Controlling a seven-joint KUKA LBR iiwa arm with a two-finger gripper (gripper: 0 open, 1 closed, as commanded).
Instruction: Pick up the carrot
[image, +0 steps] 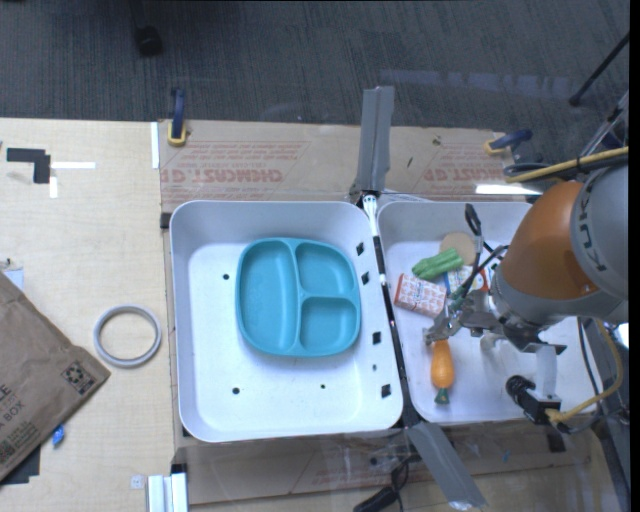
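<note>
**Camera view: gripper poised at the carrot's upper end — grasp not yet confirmed**

Camera view, looking down at a slant, shows two shallow white plastic bins side by side. In the left bin (200, 300) a turquoise three-compartment plastic tray (298, 297) is seen. In the right bin (420, 405) the small orange carrot with a green tip (441, 371) lies near the front, its length running roughly front to back, the green tip toward the front edge. Just behind it a pink-and-white patterned packet (420, 293) is placed, and further back a green pepper-like toy (438, 264) rests against a pale tan disc (459, 244).

The grey arm with its orange band (545, 255) is reached in from the right, and the two-finger gripper (447, 327) is set low over the bin, just at the carrot's upper end. How far the jaws are parted cannot be told — the metal parts are small and cluttered by cables — and the carrot is not seen held between them.

The approach step is judged to be in hand. A slight shift toward the carrot's middle, a descent around its body and a firm closure are called for next, with care taken that the neighbouring packet is not caught.
</note>
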